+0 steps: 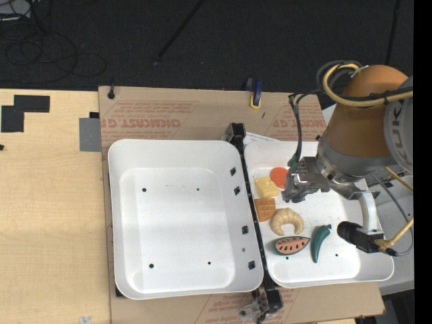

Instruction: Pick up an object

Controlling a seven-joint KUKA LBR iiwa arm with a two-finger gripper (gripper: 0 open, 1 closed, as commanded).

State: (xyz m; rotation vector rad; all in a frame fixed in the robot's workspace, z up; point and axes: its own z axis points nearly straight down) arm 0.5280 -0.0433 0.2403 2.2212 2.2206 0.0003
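Note:
The right bin [351,270] holds several toy foods. A red-orange round piece [279,177] lies next to a pale yellow block [266,187]. Below them sit a brown waffle-like square [264,209], a tan croissant [287,220], a watermelon slice [291,245] and a green pepper [318,241]. My gripper [295,188] hangs over the bin just right of the red piece and yellow block, above the croissant. I see nothing between its fingers.
The left bin [128,160] lies beside the right one, with a black divider strip [244,194] between them. A black cylindrical part [358,235] of the arm reaches over the right bin's right side. Cardboard [169,113] lies under both bins.

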